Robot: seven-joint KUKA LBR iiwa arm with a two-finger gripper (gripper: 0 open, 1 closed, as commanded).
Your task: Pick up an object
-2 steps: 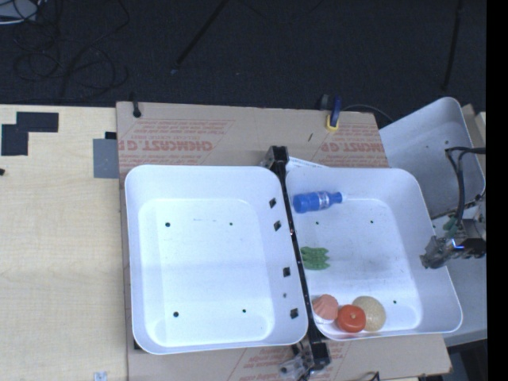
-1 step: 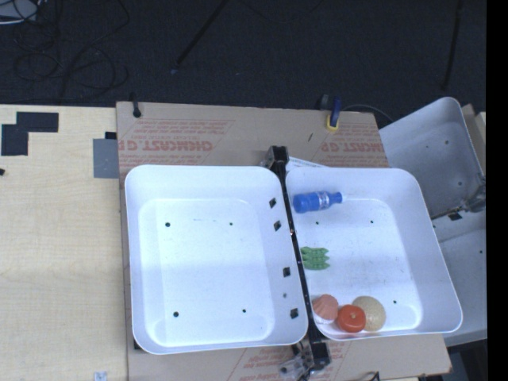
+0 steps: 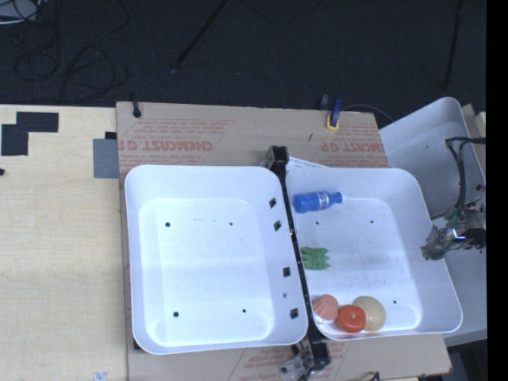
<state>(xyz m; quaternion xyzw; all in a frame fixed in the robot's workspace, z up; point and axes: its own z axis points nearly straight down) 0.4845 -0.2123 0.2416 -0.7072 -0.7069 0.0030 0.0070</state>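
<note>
Gripper (image 3: 439,244) sits at right bin (image 3: 429,213) edge (open or closed, can't tell); go for blue bottle (image 3: 317,202), centred, approx. across its width.

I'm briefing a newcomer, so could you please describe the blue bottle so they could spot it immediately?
Look at the right-hand white bin. Near its far left corner, beside the black divider, lies the blue bottle on its side. It is the lone blue item; the green piece and round items sit nearer the front.

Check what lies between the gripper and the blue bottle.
Nothing visible does. The gripper is at the right bin's right rim; the blue bottle lies near the bin's far left corner, with bare floor between. The green item and the round pieces lie nearer the camera, off that line.
</note>
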